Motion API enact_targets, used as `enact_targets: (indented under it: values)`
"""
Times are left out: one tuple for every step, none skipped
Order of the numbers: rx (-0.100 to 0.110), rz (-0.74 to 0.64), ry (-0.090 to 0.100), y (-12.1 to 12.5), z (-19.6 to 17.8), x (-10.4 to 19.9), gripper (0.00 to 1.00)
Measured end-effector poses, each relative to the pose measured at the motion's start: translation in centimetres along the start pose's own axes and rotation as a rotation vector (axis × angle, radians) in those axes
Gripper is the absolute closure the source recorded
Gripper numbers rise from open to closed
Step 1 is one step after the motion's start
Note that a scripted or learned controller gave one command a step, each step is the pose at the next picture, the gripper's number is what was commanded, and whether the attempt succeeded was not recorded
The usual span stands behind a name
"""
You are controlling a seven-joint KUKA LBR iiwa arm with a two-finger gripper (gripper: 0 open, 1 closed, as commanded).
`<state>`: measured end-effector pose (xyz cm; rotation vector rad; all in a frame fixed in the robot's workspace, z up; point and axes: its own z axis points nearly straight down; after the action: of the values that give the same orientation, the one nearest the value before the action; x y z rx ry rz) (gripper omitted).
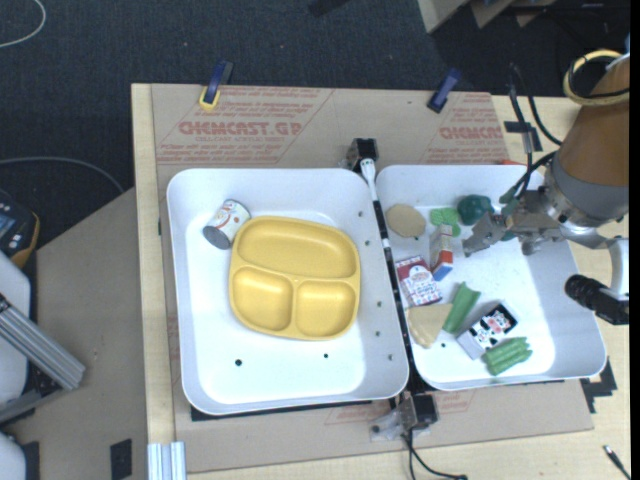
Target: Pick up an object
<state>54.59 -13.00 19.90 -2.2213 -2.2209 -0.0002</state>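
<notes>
My gripper [487, 233] hangs over the back of the right bin [560, 308], on the grey and orange arm [592, 158] that comes in from the right. It is just right of a small red and blue item [441, 261] and in front of a teal object [474, 208]. Nothing is visibly held in it. Further left lie a tan round piece [406, 219] and a small green piece [444, 216]. Nearer the front are a red and white box [418, 281], a green pod [460, 306], a tan wedge [428, 325], a black and white box [488, 328] and another green pod [506, 354].
The left bin [200, 318] holds a yellow divided plate [295, 276] and a small tipped cup [226, 223] at its back left. A black rail [380, 238] runs between the bins. Clamps [213, 85] pin the cardboard at the back.
</notes>
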Motion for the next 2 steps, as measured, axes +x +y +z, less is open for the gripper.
enact_targets:
  values:
    - [0.005,0.001,0.002,-0.1,4.7,0.9,0.0]
    - [0.006,0.0,0.002,0.1,9.0,1.0,0.0]
